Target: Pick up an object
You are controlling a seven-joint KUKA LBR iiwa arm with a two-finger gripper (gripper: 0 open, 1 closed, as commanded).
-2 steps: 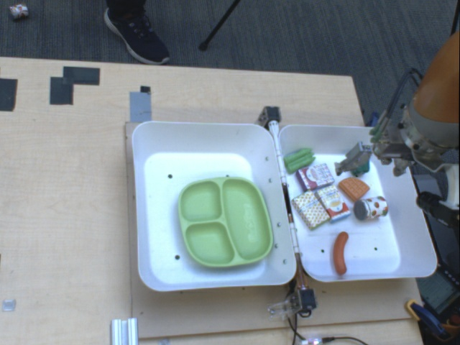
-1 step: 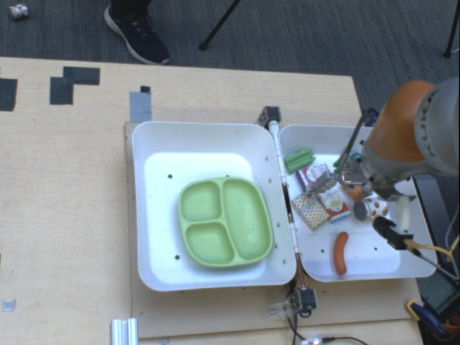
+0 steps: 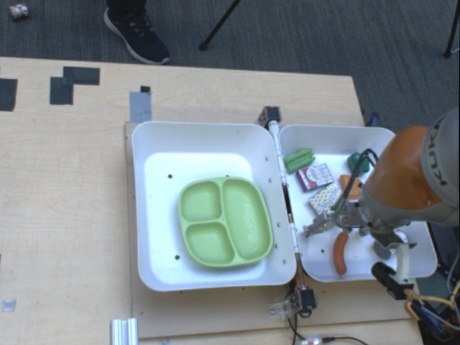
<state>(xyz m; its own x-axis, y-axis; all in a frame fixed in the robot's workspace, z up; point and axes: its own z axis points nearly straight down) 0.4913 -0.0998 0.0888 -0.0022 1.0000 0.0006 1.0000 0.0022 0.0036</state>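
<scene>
Gripper (image 3: 320, 226) over right bin (image 3: 424, 261), wooden bench (image 3: 65, 192), grey carpet (image 3: 316, 27)

Dark grey carpet (image 3: 323, 27), pale wooden bench (image 3: 65, 192), black shoe (image 3: 136, 38)

No legible text, brand, number or sign is recorded. Printing is seen on the small maroon-and-white packet (image 3: 315, 176) in the right white bin (image 3: 424, 257), right of centre, but cannot be read.
</scene>
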